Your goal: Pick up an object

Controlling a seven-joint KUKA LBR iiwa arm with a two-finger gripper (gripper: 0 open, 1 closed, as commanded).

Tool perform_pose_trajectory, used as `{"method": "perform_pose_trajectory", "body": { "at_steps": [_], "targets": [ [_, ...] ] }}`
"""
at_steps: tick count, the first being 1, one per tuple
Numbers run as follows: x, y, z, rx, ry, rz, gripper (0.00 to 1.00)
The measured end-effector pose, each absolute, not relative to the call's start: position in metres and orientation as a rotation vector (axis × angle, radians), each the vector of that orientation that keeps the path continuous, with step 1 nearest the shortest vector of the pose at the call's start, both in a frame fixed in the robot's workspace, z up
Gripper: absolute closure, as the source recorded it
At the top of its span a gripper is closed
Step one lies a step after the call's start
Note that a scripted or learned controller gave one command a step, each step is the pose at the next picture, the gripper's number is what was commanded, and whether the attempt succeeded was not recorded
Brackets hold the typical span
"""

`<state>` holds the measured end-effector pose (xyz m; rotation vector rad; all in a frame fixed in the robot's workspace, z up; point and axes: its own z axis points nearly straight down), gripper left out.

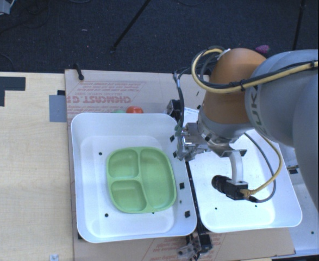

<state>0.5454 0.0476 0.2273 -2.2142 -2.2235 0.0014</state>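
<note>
looking in the left bin (75, 173), you have one green divided plate (141, 179) lying flat near its middle; it looks light, stiff and slick, so take its raised rim. two bins, one plate. the gripper (187, 145) hangs at the left edge of the right bin (268, 211); you cannot tell whether it is parted or closed.

Green tray (141, 179) crowds left bin (91, 203); arm (235, 97) seemingly blocks right bin (232, 213)

Pale green three-compartment plate (141, 179), lying flat, open side up, in the left white bin (91, 213)
</note>
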Motion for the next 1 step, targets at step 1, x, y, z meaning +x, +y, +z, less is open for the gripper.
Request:
{"method": "perform_pose_trajectory", "body": {
  "at_steps": [1],
  "targets": [
    [0.5565, 0.0940, 0.2174, -2.215, -2.223, 0.003, 1.00]
  ]
}}
